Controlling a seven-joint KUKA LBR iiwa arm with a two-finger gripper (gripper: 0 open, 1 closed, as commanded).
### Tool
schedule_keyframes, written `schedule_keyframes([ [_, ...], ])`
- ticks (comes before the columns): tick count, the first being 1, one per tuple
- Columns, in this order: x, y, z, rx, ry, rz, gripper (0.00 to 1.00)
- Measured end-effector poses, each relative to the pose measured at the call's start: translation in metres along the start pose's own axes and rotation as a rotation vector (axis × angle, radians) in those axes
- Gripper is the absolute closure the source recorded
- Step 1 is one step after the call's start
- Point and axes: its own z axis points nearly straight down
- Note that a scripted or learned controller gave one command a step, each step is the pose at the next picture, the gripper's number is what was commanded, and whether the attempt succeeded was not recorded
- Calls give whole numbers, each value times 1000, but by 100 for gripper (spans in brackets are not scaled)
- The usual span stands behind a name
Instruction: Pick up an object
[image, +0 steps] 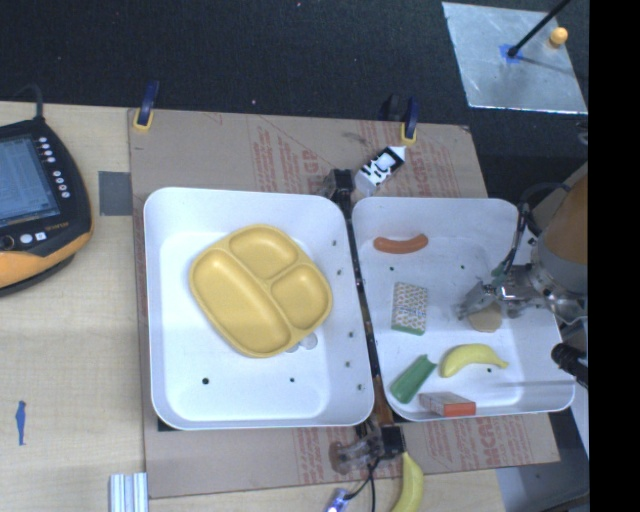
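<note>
My gripper (487, 303) is low in the right bin (450, 225), at its right side, directly over a small tan roundish object (486, 320). A yellow banana (472, 358) lies just below it. A green piece (412, 378) and a pale block with an orange edge (447, 404) rest near the bin's front wall. A patterned sponge-like pad (409, 306) sits mid-bin and a brown sausage (401, 243) lies at the back. I cannot make out whether anything is between the fingers.
The left bin (170, 300) holds a yellow divided plate (260, 288). A teach pendant (35, 200) lies on the bench at far left. Another banana (408, 483) lies in front of the bins. Clamps (408, 122) hold the cardboard at the back.
</note>
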Motion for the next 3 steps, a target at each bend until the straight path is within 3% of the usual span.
schedule_keyframes([
  [1, 0, 1, -11, 1, 1, -6, 100],
  [2, -1, 1, -11, 1, -1, -4, 0],
  [3, 0, 16, 6, -6, -3, 0, 0],
])
